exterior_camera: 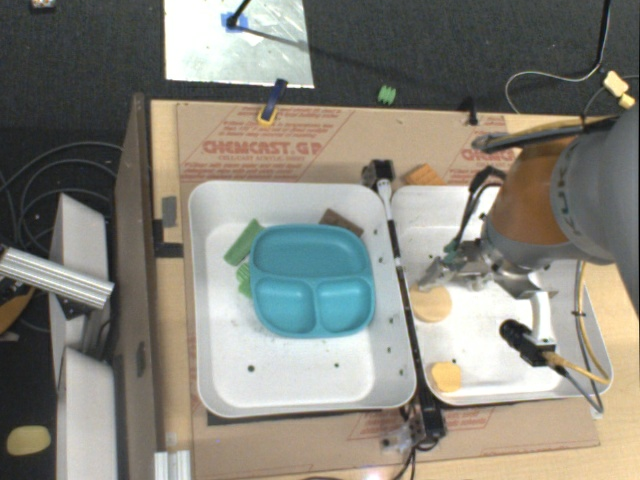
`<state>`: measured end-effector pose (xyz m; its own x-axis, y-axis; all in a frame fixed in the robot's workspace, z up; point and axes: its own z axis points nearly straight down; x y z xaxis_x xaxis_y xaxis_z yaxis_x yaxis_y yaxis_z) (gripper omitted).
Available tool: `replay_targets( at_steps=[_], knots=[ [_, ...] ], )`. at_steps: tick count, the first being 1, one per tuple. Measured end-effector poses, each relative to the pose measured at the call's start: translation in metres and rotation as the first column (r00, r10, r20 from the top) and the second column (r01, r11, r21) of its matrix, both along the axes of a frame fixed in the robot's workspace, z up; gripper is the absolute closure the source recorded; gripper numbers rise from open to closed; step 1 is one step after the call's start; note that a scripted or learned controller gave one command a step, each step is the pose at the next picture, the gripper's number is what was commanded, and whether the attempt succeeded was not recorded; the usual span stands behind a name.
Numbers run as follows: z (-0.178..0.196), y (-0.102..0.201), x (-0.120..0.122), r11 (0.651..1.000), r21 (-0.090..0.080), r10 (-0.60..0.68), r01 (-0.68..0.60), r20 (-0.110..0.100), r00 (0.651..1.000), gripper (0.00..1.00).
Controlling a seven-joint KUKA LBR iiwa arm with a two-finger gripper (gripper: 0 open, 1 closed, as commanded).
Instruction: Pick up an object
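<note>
A pale tan disc [433, 305] lay flat on the floor of the right bin [560, 383], close to the wall it shares with the left bin [215, 268]; it was the likeliest thing to be picked, being nearest the arm's tip. The pincer [446, 268] hung just above the disc's far edge, at or near touching it, though whether it stood apart or together could not be told from this slanted view, and nothing showed clamped in it. The arm [575, 193] leaned in low over the right bin, which suited a reach down to something lying flat. A smaller orange piece [446, 376] sat near the bin's front wall, apart from the disc. In the left bin a blue divided tray [311, 279] rested in the middle, partly covering a green piece [241, 242] and a brown one [341, 220], so those would have been harder to get at. Both bins sat side by side on the worktop [260, 138].
</note>
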<state>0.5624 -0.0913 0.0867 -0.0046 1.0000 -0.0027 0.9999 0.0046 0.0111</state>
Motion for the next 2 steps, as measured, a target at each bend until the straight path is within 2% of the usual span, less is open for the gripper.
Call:
replay_targets(
  at_steps=[1, 2],
  knots=[
    [0.004, -0.048, 0.052, 1.000, 0.002, -0.004, 0.004, 0.004, 1.000, 0.00],
    [0.036, -0.006, 0.023, 1.000, 0.004, 0.003, -0.003, -0.009, 1.000, 0.00]
  ],
)
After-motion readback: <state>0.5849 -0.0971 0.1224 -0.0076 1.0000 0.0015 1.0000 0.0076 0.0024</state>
